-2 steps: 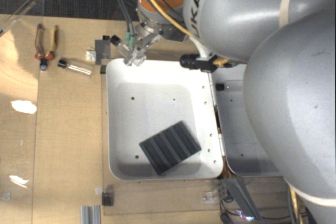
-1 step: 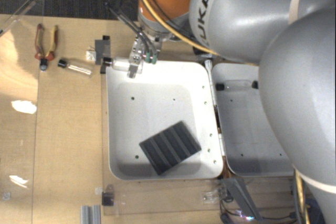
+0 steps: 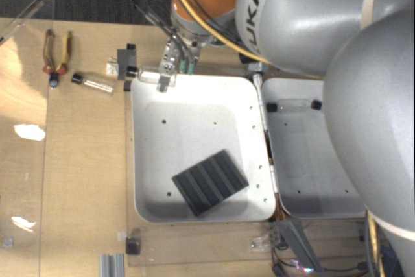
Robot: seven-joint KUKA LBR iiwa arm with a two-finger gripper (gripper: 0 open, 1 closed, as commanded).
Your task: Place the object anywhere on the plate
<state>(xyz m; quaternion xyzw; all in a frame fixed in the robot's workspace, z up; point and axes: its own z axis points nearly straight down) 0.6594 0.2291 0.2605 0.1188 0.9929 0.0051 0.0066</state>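
Grey arm (image 3: 324,16) looms above dark ribbed rectangular object (image 3: 209,181) lying in left bin (image 3: 146,159).

Single fixed cam, overhead, slanted down.
Looks onto desk (image 3: 78,159) w/ both white bins, left bin (image 3: 146,139) fully framed; arm (image 3: 337,42) enters from right, close to lens.

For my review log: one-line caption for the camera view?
KUKA arm's gripper hovers at left bin's back edge; dark ridged block lies near its front.
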